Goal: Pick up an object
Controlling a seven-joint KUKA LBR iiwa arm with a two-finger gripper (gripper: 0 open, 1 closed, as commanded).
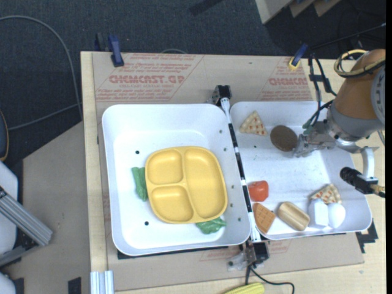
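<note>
The claw [304,144] stood low in the right-hand shallow white bin [288,188], and whether it was wide or narrow could not be told. The round, flat, dark brown patty-like object [283,138] lay immediately to the claw's left in the view, touching or nearly touching it, in the bin's upper part. Matte and roughly circular, it showed no marked long axis.

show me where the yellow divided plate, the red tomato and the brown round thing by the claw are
yellow divided plate [185,184], camera view, middle ridge.
red tomato [259,190], camera view, top.
brown round thing [283,138], camera view, centre.
</note>
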